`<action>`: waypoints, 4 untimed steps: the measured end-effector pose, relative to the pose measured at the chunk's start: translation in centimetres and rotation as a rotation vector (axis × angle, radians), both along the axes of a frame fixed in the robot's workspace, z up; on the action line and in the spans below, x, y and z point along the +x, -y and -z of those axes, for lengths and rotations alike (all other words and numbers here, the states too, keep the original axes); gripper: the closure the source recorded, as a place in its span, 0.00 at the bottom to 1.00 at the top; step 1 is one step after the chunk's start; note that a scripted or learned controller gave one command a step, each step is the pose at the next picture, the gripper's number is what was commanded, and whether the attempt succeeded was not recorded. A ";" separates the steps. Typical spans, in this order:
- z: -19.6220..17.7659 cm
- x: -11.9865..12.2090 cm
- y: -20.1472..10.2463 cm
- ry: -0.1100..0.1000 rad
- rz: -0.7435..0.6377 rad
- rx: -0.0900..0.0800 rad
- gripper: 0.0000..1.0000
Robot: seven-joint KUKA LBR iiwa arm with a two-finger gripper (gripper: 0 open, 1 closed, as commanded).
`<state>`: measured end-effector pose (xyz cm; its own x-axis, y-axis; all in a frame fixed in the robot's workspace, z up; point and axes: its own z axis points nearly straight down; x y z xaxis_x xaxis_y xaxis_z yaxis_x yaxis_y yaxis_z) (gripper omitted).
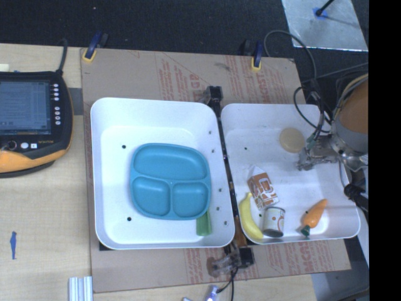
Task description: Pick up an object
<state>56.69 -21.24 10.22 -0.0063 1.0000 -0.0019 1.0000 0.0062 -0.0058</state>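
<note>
Stage: nothing lifted yet | pincer (311, 157) low in right bin (250, 121), just right of tan disc (291, 139), grip state unreadable | carrot (314, 213), can (273, 221), banana (249, 218), packet (263, 190) lie below disc | left: grasp, lift.

Tray (169, 180) in left bin (106, 168); banana (249, 218), can (273, 221), carrot (314, 213) in right bin (250, 121).

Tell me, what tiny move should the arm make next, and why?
Probably a short shift toward the round tan disc, then a descent. The gripper hovers in the right white bin just beside that disc, nearer to it than to the orange carrot or the small can.
</note>
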 end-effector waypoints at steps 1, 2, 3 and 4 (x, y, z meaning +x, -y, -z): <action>0.0 0.0 0.0 0.000 -0.001 -0.001 0.00; 1.0 7.4 -0.1 0.004 0.003 0.003 0.00; 1.0 9.0 0.0 0.005 0.002 0.002 0.00; 1.1 0.7 -4.2 0.001 0.001 0.001 0.00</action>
